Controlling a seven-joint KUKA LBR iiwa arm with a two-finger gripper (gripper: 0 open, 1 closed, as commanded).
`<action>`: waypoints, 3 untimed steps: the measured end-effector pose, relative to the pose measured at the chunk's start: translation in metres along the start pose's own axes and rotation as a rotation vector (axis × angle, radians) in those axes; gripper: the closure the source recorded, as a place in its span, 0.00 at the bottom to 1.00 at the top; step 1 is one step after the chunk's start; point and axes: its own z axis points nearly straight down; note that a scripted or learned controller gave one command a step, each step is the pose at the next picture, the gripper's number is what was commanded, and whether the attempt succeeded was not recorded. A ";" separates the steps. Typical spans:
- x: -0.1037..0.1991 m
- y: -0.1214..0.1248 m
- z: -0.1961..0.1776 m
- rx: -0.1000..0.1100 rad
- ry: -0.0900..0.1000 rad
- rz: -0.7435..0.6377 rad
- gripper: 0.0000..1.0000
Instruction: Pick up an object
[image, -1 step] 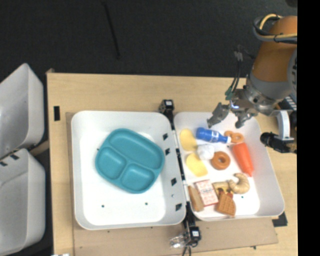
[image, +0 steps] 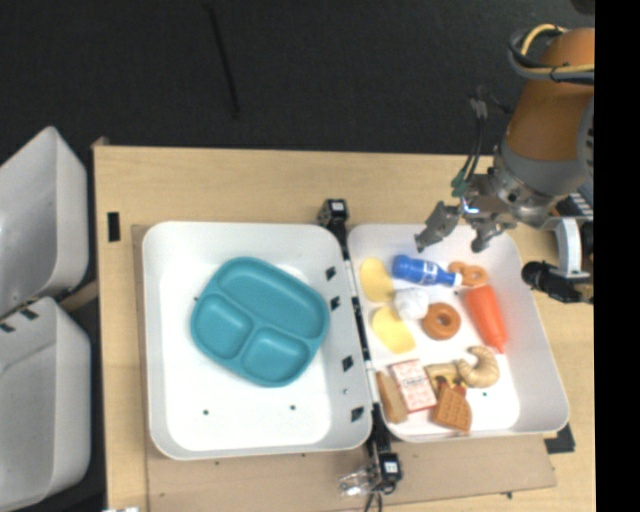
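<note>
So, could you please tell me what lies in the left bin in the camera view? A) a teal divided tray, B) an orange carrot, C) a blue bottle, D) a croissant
A: the teal divided tray lies alone in the left bin, while the carrot, blue bottle and croissant are all in the right bin.
</note>
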 end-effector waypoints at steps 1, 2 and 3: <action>0.008 0.001 0.058 0.005 0.000 -0.001 0.00; 0.013 0.002 0.120 0.005 -0.001 0.001 0.00; 0.012 0.001 0.174 0.005 -0.001 0.003 0.00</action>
